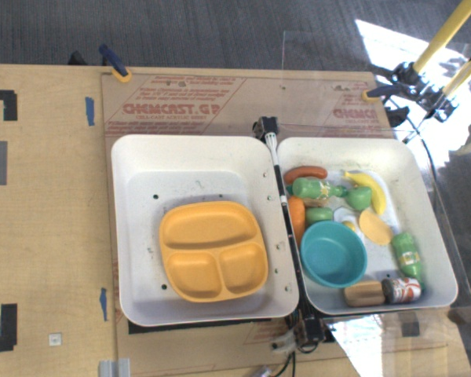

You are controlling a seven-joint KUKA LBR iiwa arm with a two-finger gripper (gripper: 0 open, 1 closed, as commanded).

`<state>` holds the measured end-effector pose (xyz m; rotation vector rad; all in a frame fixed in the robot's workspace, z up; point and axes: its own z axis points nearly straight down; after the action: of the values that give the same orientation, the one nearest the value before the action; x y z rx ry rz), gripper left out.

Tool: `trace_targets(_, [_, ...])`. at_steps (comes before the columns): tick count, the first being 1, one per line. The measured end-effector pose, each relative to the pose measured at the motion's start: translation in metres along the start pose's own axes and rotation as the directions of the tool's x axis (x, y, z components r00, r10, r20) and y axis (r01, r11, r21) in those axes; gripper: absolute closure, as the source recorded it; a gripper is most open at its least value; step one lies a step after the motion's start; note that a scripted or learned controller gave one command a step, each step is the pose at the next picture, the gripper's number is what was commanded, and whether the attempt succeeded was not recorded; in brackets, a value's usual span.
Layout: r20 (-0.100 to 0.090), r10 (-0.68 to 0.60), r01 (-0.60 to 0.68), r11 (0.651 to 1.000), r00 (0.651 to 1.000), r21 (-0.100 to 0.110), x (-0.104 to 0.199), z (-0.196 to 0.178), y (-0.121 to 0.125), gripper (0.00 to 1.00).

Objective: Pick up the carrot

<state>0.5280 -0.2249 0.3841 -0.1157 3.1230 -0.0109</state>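
Note:
The carrot (297, 216) is an orange piece lying against the left wall of the right bin (433, 210), just above the teal bowl (333, 254). A green leafy top (306, 187) lies close above it, beside a red sausage-like piece (306, 173).
The left bin (133, 210) holds an orange divided plate (213, 250). In the right bin lie a banana (369, 187), a pale yellow slice (374, 228), green pieces (358, 199), a green bottle (407, 250), and a brown-and-red item (383, 291) along the front wall.

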Motion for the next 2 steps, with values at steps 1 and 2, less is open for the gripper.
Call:
trace_targets(1, [0.003,-0.003,0.003,1.000,1.000,0.000,-0.002,-0.009,0.002,1.00])
trace_targets(2, [0.015,-0.003,0.003,1.000,1.000,0.005,-0.005,-0.021,0.002,1.00])
